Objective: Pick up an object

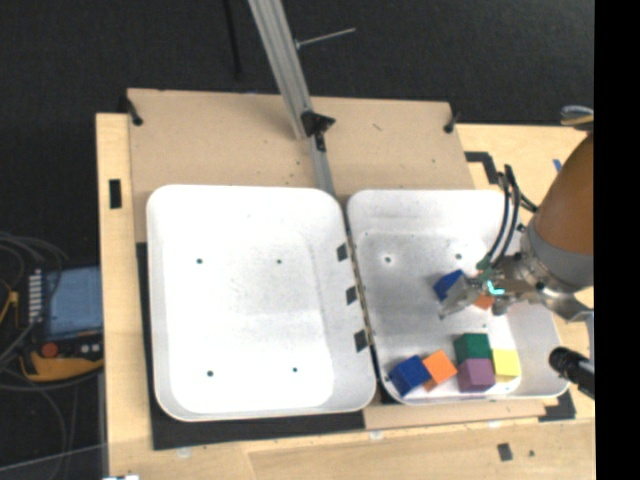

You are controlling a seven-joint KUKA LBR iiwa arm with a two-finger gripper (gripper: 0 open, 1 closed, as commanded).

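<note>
Pale wooden bench (420, 443) carries two shallow white plastic bins; the left bin (180, 298) sits at frame centre-left, and the right bin (400, 218) gathers small coloured blocks along its lower edge, likely pushed there by sliding. Grey two-finger gripper (468, 295) hangs mid-right over the bin, fingers clamped on a small blue block (448, 284), its long axis tilted lower-left to upper-right.

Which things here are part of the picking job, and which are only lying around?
Job: gripper, blue block beside it, blue cube, orange cube, green cube, purple cube, yellow cube, right bin.

Lying about: left bin, blue box and cables.
</note>
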